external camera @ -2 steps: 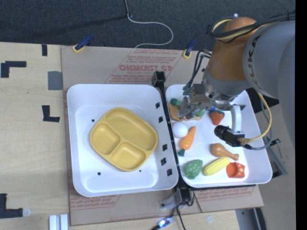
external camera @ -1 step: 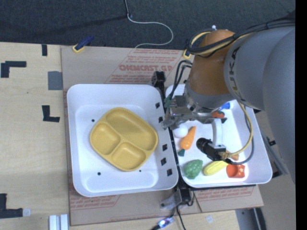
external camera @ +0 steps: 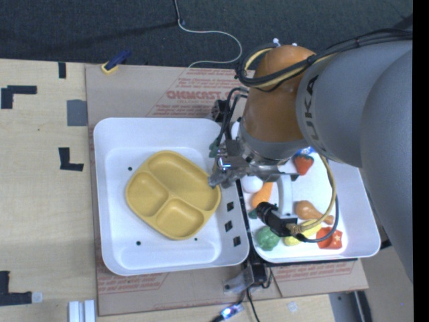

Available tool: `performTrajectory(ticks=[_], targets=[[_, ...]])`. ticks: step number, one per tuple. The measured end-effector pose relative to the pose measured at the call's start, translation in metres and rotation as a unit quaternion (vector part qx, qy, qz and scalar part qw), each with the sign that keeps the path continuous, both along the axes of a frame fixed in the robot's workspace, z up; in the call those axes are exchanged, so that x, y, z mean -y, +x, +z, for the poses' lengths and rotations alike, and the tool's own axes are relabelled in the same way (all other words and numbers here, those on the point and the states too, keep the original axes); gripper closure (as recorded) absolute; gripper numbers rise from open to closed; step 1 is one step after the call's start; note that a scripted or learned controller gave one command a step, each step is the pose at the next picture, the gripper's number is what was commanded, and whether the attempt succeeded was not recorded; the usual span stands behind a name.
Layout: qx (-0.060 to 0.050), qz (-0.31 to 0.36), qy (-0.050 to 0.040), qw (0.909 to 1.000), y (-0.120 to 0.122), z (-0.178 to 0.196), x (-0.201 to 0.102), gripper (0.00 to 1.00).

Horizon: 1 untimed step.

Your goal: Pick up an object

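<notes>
I read this as the approach step. The gripper [external camera: 223,168] hangs low over the ridge where the two bins meet, at about 2 o'clock from the yellow divided plate [external camera: 167,193] and just at that plate's rim. The wrist hides its tip from me, so I cannot tell whether it is apart or together, and I see nothing held in it.

The plate is the nearest candidate. It lies flat in the middle of the left bin [external camera: 102,200], tilted toward 4 o'clock, with nothing else beside it. My guess is that a flat plate gives little to pinch, so the next move needs a bite on the raised rim, or a shift toward 3 o'clock to the smaller pieces.

Those sit in the right bin [external camera: 352,200]: an orange carrot-like toy [external camera: 263,193] nearest the gripper, a red piece [external camera: 305,164] at 1 o'clock from it, a brown piece [external camera: 307,210], and at the 6 o'clock edge a green piece [external camera: 267,237] and another red one [external camera: 330,239]. They lie close together and partly under the arm, so a clean grasp on one looks awkward. The bin walls between the two sides are the main thing in the way.
</notes>
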State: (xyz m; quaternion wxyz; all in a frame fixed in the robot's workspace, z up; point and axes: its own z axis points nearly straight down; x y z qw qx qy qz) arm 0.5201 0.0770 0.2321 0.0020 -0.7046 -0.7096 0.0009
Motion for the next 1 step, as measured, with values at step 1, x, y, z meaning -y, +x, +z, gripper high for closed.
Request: performTrajectory(ticks=[1], targets=[[-0.001, -0.002, -0.001, 1.0, -0.0108, -0.0032, -0.0142, 1.0]])
